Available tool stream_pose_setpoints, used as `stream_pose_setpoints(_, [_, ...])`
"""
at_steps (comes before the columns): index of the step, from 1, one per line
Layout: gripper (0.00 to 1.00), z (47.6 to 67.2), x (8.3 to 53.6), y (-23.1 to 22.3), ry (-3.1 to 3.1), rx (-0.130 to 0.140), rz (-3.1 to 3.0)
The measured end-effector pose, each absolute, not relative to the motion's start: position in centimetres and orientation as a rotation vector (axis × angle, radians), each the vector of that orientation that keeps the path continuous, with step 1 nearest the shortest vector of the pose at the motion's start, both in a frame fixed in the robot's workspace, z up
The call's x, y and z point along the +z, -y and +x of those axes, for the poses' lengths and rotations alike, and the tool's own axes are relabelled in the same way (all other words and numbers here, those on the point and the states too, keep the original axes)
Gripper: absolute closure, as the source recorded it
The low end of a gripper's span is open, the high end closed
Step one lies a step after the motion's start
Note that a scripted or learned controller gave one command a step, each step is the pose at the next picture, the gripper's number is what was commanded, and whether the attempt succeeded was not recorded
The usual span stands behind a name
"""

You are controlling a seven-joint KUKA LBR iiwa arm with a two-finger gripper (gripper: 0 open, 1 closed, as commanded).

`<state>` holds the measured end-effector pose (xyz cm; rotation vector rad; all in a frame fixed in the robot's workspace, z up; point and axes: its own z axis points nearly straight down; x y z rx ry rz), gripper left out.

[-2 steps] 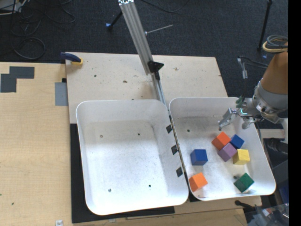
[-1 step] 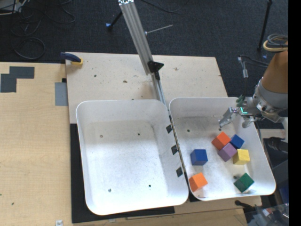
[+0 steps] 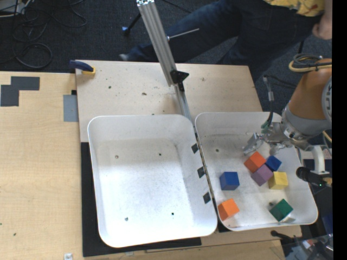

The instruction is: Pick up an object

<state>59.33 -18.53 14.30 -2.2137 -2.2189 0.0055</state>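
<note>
My single fixed camera, mounted above the desk (image 3: 135,85), looks down at a slant and stands far enough back to frame both white bins whole: the left bin (image 3: 103,145) and the right bin (image 3: 227,124). Dark floor (image 3: 54,26) lies beyond the desk's far edge. The arm (image 3: 312,99) enters from my right.

Reaching in from the right, orange-banded arm (image 3: 312,99) bent low, gripper (image 3: 259,141) pointing left, fingers spread.
</note>
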Motion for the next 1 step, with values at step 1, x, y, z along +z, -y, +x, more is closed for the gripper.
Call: stream_pose_setpoints(1, [0.00, 59.32, 9.02, 18.40, 2.222, 0.003, -2.217])
